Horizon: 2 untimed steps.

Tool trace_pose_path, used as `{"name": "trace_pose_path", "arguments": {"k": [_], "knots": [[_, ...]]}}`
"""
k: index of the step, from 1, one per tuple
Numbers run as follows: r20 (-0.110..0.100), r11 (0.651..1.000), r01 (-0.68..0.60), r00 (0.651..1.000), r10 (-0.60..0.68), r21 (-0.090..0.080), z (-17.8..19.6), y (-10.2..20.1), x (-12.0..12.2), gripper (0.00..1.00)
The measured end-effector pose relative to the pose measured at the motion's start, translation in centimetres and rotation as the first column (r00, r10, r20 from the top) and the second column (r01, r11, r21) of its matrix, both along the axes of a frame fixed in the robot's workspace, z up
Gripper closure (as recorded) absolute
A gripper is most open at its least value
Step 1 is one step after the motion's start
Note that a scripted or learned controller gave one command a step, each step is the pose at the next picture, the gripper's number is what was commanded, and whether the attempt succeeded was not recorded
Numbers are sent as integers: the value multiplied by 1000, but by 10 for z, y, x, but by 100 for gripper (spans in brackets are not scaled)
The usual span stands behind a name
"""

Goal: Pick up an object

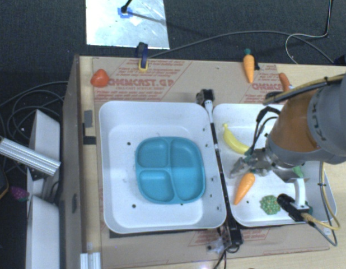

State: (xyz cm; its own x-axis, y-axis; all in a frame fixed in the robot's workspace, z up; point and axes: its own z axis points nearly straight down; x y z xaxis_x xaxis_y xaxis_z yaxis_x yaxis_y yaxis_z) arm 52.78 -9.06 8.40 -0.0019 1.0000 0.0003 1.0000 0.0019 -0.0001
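On the desk (162,80), the left white bin (120,150) holds a blue divided plate (170,170), while the grey arm (313,128) reaches over the right white bin (234,114). Its fingers (243,164) stand spread apart with nothing between them, poised between a banana (234,140) and a toy carrot (244,187) just below. A small green object (269,204) lies nearby.

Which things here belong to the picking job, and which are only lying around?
For the job: gripper, carrot, banana, green lump, all in the right bin.

Lying about: blue divided plate in the left bin, second carrot on the cardboard.
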Motion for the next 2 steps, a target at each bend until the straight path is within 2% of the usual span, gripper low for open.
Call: {"name": "trace_pose_path", "arguments": {"k": [1, 2], "knots": [[0, 1000, 1, 1000, -1, 0, 0, 2, -23, 0], [3, 1000, -1, 1000, 1, 1, 11, 3, -22, 100]]}}
